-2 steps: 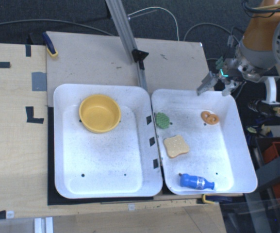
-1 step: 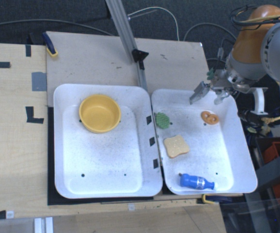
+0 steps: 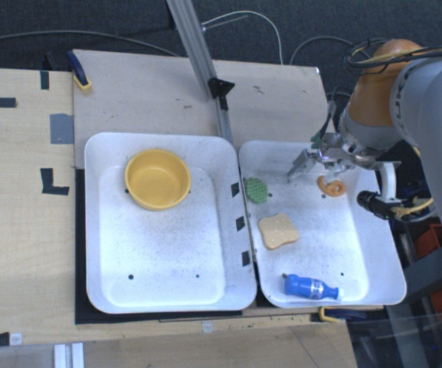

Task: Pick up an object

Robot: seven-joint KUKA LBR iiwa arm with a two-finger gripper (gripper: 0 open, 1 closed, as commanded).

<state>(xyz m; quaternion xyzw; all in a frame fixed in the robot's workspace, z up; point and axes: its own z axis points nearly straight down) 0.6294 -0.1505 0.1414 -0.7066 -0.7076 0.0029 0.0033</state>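
Two shallow white bins sit side by side on the bench, and the right bin [image 3: 374, 263] serves here as the landmark. The left bin [image 3: 106, 228] touches it along their shared edge and holds a yellow bowl [image 3: 158, 178], upright, in its far half, well apart from the landmark's contents.

The grey arm [image 3: 404, 98] with its orange band reaches in over the right bin's far right corner. Its gripper [image 3: 303, 162] hangs above the bin's far half, the fingers spread apart and nothing between them.

Inside the right bin, a tan slice of bread [image 3: 278, 231] lies flat near the middle. A blue bottle [image 3: 309, 287] lies on its side along the near wall, cap pointing right; any label on it is too small to read. A green round object [image 3: 257, 190] sits close to the bin's left wall, on the far side of the bread. A small orange ring-shaped piece [image 3: 332, 185] lies near the far right of the bin, just beside the gripper's wrist, apart from the fingertips.

No writing or brand can be read on the bins or the objects.
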